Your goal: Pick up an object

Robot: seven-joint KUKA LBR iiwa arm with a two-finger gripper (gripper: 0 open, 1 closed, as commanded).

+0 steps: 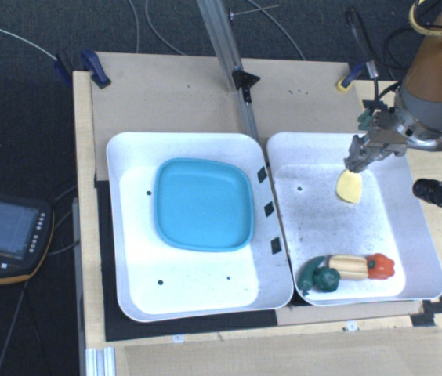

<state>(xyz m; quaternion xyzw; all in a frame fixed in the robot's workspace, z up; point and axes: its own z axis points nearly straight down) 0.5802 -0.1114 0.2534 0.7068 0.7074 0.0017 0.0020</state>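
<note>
The pincer point(357, 163) hangs over the right bin's point(315, 151) far edge; yellow piece point(349, 187) just below it, toward the near edge; grip state unclear.

No text, label, brand, number or sign can be read anywhere here. The handheld control pendant point(5, 237) lying left of the tabletop point(182, 84) has a lit screen and rows of small keys, but whatever is on them is too small and blurred to make out. The small black marks along the inner rims of the two white bins point(127, 171) bear no lettering that can be read.
</note>
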